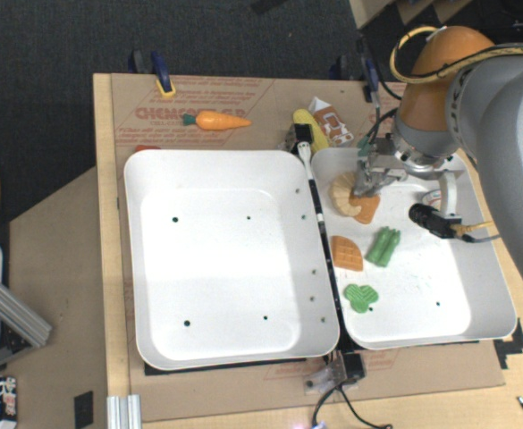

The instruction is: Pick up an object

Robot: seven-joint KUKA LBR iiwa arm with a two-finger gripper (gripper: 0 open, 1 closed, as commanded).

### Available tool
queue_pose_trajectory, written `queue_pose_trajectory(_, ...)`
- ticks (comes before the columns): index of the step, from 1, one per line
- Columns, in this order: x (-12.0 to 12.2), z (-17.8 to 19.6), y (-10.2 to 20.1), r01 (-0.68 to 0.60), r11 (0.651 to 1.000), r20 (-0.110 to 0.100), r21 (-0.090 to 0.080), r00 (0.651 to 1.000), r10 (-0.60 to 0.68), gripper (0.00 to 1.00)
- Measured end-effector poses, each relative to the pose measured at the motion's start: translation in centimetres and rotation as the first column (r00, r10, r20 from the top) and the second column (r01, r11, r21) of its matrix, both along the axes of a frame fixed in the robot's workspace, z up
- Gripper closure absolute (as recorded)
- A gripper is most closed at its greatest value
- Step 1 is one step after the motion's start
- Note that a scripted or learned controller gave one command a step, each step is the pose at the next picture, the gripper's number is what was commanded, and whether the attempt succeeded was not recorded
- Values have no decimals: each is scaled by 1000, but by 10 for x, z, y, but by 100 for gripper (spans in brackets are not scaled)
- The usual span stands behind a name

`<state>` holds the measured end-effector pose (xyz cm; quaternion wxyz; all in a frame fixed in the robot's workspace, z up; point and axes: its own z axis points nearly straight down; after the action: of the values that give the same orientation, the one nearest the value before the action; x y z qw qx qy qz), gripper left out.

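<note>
Nearest the viewpoint, the front rim of the left shallow white plastic bin (234, 357) meets the brown cardboard-covered bench (64, 239); beside it, the right shallow white plastic bin (476, 324) holds all the candidate objects, presumably so that picks run from one bin to the other. A small green leafy toy (361, 298) lies near that bin's front left, an orange wedge-shaped toy (347, 253) against its left wall, a green ridged block (383, 246) just beside the wedge, and a tan-and-orange rounded toy (358, 201) towards the back left corner. The grey arm with orange band (444, 65) hangs its two-finger gripper (366, 182) directly over this last piece, apparently touching it, which suggests a grasp is being attempted there. Whether the claw is open, closed or gripping cannot be told: its tips merge with the toy and the wrist hardware overlaps them. An orange toy carrot (216, 121) and a yellow-and-black item (304, 132) lie on the bench behind the bins. The arm's bulk cuts off the right bin's back right corner.
</note>
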<state>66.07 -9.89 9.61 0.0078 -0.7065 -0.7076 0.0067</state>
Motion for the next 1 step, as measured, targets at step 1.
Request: queue_pose_trajectory(1,-53,94,42,-2,1000,21,1,1000,1,100)
